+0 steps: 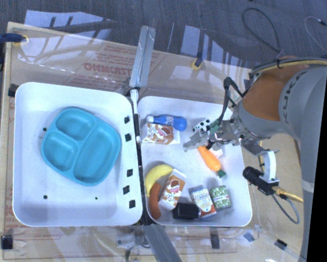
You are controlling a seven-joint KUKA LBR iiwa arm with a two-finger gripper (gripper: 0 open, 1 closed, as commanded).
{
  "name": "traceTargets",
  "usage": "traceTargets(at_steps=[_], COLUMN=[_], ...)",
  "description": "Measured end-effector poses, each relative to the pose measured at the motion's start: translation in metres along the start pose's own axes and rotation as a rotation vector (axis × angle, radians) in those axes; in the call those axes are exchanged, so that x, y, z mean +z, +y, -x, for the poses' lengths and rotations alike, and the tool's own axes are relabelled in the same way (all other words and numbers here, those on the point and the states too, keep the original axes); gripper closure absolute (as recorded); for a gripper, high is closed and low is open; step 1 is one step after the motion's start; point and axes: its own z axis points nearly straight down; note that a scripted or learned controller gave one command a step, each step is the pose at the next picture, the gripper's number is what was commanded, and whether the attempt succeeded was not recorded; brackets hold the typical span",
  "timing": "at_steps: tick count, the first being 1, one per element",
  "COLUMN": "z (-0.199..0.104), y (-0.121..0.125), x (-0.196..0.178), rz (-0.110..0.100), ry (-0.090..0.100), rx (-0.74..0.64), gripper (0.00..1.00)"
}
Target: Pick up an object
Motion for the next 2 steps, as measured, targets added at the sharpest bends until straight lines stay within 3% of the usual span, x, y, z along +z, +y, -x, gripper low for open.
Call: traceTargets(at_steps=[1,2], z=[0.000,0.012], y=[0.006,0.060], x=[0.087,0.088], rz=[0.002,-0.044], ry=[-0.001,0.012], rx=[0.023,-0.009], gripper=[0.00,0.00])
